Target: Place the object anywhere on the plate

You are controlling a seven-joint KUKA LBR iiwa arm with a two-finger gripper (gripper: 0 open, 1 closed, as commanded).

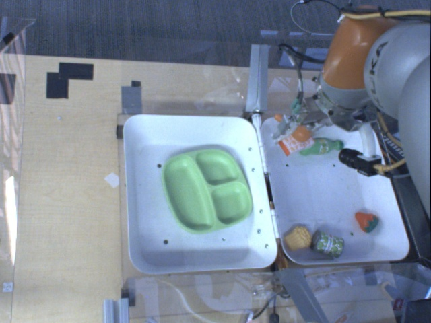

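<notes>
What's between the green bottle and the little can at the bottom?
In the camera view, just bare white bin floor lies between the green bottle and the can.

Both white bins [138,247] look like smooth, slightly glossy plastic, as does the green plate [205,190]; the bench [67,194] is pale matt wood; the arm's grey shell [404,66] seems smooth and satiny
</notes>
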